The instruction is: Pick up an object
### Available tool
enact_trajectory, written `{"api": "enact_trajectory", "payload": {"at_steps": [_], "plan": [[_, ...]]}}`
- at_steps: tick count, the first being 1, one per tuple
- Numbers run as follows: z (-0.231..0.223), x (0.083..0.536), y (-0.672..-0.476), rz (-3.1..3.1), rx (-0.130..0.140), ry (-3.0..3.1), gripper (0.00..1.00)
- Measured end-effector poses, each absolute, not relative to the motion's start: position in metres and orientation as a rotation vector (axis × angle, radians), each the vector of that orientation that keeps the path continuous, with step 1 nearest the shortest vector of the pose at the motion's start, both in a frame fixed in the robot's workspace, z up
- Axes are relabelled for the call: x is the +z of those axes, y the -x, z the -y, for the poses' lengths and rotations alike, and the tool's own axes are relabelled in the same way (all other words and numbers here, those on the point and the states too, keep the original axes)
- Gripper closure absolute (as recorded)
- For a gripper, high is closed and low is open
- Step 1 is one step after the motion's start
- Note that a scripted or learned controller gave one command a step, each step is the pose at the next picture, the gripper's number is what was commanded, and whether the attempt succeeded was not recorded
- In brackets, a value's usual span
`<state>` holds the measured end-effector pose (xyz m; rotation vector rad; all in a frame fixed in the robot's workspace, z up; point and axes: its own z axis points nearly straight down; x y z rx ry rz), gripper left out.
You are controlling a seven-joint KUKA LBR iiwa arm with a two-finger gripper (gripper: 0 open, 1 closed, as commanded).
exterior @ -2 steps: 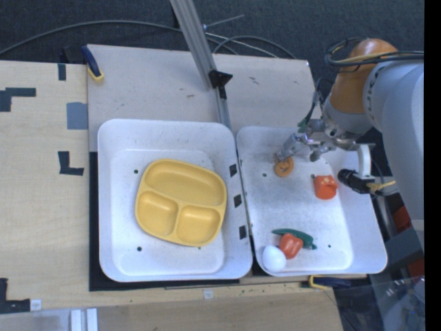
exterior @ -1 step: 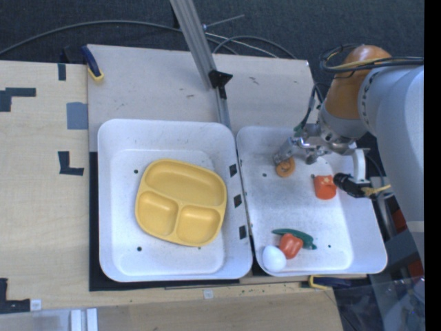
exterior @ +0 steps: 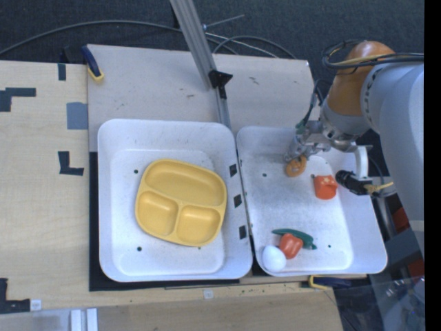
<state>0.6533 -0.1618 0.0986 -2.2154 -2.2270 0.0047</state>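
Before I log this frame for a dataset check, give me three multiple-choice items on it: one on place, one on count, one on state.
1. Where is the yellow tray?
A. left bin
B. right bin
C. bench

2. How many loose items lie in the right bin?
A. two
B. four
C. six

3. How does the tray rest?
A. flat, open side up
B. on edge
C. upside down

Key: 1 A, it sits inside the left bin. 2 B: brown piece under the gripper, orange block, pepper, egg. 3 A, its three compartments face up.
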Motion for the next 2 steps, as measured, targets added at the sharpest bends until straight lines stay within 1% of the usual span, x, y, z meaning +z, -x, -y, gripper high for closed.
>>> {"api": "enact_trajectory", "payload": {"at_steps": [1, 2], "plan": [[0.159, 0.143, -0.649, 2.225, -0.003, 2.221, 1.0], [0.158, 0.205, -0.657, 2.228, -0.005, 2.223, 1.0]]}}
